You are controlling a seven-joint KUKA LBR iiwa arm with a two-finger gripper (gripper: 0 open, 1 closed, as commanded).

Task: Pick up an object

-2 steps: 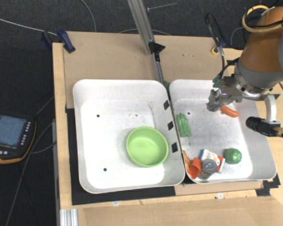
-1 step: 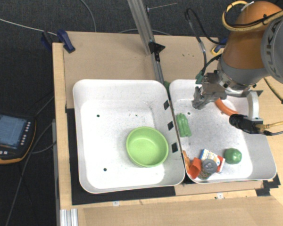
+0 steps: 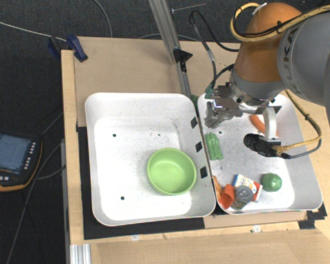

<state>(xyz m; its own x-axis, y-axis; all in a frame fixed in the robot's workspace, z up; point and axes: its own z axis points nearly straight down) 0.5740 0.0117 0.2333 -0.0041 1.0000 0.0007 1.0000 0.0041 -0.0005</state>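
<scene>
My gripper (image 3: 213, 120) hangs over the upper left of the right bin (image 3: 297, 147), its grey fingers pointing down with nothing visible between them. Just below it a green oblong block (image 3: 213, 146) lies flat against the bin's left wall. A green ball (image 3: 271, 182) rests at the lower right. A pile at the bin's front holds an orange scoop (image 3: 226, 194), a round grey tin (image 3: 243, 194) and a small colourful box (image 3: 247, 181). An orange stick (image 3: 258, 123) lies partly under the arm.
The left bin (image 3: 110, 120) holds a green bowl (image 3: 171, 171) near its lower right corner. A metal post (image 3: 170, 32) rises at the back between the bins. A black camera unit (image 3: 262, 144) hangs from the wrist over the right bin.
</scene>
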